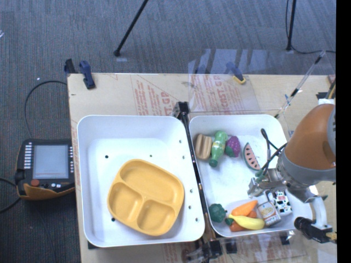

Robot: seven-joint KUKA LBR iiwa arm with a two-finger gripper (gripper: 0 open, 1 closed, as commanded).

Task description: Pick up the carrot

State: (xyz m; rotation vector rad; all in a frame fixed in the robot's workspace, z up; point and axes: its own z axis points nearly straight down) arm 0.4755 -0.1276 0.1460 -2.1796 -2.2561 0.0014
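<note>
Carrot (244,207) lies in the right bin (236,119), down near its front edge, at about 5 o'clock from the bin's middle. Long axis slanted: one end toward 2 o'clock, the other toward 8 o'clock; which end is the tip I cannot tell. Bright orange, smooth, looks like moulded plastic, short and stubby. Touching or just beside it at 6 o'clock, a yellow banana (248,222), curved, glossy. At the carrot's 9 o'clock, a dark green broccoli (217,212), knobbly. At its 3 o'clock, a small can (268,212) with a printed label, and past that a white carton with black patches (281,200). Far end of the bin: a tan ridged bread piece (203,146), a green bottle-shaped item (218,147), a purple bunch of grapes (233,145), a watermelon slice (252,155) with red face and green rind. Gripper (258,184) hangs just beyond the carrot at 1 o'clock, metal and cabling crowded round it; its fingers are too small and cluttered to judge, so I cannot tell their state, and nothing shows between them. The arm's orange band (313,141) bulks at the right. Left bin (90,147) holds a yellow three-compartment tray (145,196), matte plastic, rounded corners. Both bins white, shallow, smooth-walled, on a plywood bench (137,92).
</note>
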